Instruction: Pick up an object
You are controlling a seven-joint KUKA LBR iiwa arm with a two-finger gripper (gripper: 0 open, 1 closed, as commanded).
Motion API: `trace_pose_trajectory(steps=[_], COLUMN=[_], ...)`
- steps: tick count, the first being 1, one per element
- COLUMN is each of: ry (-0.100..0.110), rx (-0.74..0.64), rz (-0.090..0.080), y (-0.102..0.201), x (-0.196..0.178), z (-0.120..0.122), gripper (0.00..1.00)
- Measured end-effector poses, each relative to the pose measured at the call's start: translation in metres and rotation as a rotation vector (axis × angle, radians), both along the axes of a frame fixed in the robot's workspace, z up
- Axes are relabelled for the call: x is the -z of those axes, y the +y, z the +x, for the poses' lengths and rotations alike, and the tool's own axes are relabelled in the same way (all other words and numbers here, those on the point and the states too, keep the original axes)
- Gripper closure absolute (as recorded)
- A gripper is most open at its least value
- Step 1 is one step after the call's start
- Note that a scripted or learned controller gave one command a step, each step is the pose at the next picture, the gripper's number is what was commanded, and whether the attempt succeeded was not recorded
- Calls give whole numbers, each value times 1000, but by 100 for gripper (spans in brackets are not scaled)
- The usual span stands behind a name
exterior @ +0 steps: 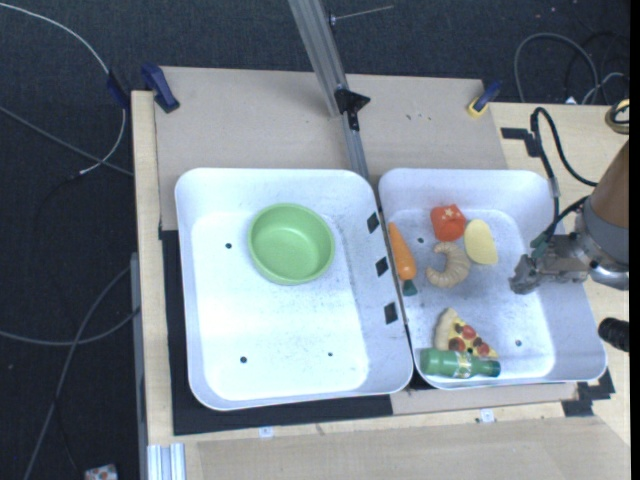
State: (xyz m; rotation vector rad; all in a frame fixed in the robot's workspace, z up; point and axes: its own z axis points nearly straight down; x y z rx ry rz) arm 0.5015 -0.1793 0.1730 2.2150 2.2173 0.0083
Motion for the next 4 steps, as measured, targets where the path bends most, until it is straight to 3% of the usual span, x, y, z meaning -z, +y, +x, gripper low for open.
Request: trace_pose_trajectory(steps=[1,4], ry=[1,5], rx=[-1,-6], rz=[1,5], y=[0,162], x=[-47,-65], z=[2,37], gripper=[100,100])
